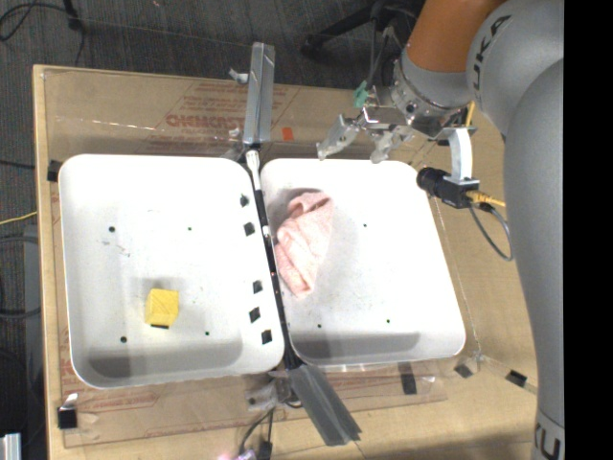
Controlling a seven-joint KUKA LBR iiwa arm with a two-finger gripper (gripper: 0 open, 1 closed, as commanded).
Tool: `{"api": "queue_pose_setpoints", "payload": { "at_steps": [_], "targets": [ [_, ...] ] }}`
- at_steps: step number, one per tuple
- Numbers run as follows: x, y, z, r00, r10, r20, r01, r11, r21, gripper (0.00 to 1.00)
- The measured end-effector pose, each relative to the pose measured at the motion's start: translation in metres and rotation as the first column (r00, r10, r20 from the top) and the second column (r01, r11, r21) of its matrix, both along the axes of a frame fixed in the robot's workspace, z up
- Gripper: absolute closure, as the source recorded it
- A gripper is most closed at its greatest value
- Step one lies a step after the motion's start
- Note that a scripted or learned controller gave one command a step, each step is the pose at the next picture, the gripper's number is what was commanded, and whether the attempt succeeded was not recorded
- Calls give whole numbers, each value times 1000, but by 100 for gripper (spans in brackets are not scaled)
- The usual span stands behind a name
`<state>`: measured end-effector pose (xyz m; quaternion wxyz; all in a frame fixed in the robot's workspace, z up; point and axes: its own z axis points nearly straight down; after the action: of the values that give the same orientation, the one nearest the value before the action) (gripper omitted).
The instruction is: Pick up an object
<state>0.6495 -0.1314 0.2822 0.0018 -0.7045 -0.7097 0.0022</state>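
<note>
We start with the grey arm with its orange band [498, 56], which fills the upper right of the frame and reaches in over the far edge of the right bin. It sits high and back from the bins, which we judge keeps it out of the way until a target is chosen.

The wooden table [479, 324] carries two shallow white plastic bins side by side. The left bin [96, 218] takes the centre left of the frame, the right bin [402, 257] the centre right, and their inner walls touch along a dark clipped seam, probably so that things can pass from one to the other.

In the right bin, near its upper left part and just beside the seam, lies a crumpled pink cloth [302, 238], the nearest thing to pick. In the lower middle of the left bin sits a small yellow block [162, 308], well apart from the arm.

The gripper [363, 138] hangs above the right bin's far rim, fingers spread apart, with nothing between them.
</note>
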Motion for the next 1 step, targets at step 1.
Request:
{"api": "queue_pose_setpoints", "payload": {
  "at_steps": [1],
  "targets": [
    [-16, 37, -122, 996, 89, 3, -89, 996, 0, 0]
  ]
}}
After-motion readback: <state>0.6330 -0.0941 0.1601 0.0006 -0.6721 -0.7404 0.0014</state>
